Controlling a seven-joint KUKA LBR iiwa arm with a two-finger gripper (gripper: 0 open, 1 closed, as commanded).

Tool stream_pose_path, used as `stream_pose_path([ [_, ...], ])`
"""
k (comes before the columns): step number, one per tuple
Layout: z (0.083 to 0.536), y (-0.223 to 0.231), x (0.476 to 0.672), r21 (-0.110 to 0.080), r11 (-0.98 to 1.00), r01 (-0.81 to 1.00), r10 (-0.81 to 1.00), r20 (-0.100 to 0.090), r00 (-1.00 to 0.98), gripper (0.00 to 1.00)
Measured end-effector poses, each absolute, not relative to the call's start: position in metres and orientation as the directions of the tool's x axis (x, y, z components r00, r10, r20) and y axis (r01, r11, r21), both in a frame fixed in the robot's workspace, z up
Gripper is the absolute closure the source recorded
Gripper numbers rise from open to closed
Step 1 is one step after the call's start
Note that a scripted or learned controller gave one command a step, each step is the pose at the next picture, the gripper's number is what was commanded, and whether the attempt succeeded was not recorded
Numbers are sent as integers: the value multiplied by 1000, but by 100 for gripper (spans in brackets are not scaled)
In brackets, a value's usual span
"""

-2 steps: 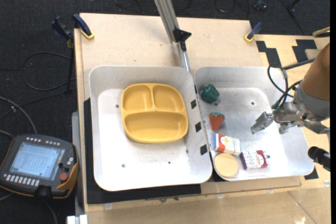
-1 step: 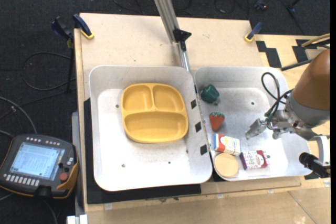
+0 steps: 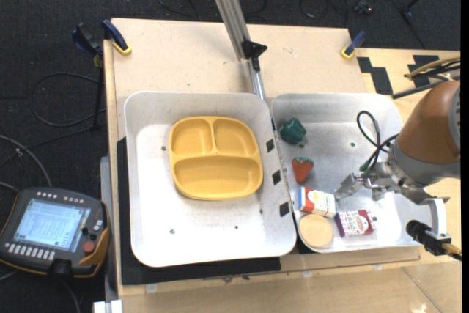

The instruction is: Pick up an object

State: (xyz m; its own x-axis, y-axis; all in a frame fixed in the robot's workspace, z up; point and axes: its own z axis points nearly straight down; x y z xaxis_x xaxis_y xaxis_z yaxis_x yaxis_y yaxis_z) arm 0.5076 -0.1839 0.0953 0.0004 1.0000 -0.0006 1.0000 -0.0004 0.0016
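Note:
The right bin [image 3: 330,110] holds several small objects. A dark green block [image 3: 292,130] lies near its back left, with a red strawberry [image 3: 303,168] just in front of it. Further forward are a white and orange carton [image 3: 316,201], a round tan disc [image 3: 317,231] and a purple and red packet [image 3: 355,223]. My gripper [image 3: 350,185] reaches in low from the right and sits just right of the carton and above the packet. I see nothing held in it.
A yellow divided plate [image 3: 216,157] lies in the left bin [image 3: 146,179]. The grey arm with its orange band [image 3: 432,132] covers the right bin's right side. A slanted metal pole [image 3: 231,4] rises behind the bins. A teach pendant [image 3: 51,227] lies off the bench at the left.

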Motion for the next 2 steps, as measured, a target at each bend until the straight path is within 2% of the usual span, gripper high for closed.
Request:
stream_pose_path([
  [1,106,-184,508,4,0,1000,1000,-1,0,100],
  [2,162,-174,515,6,4,1000,1000,-2,-4,100],
])
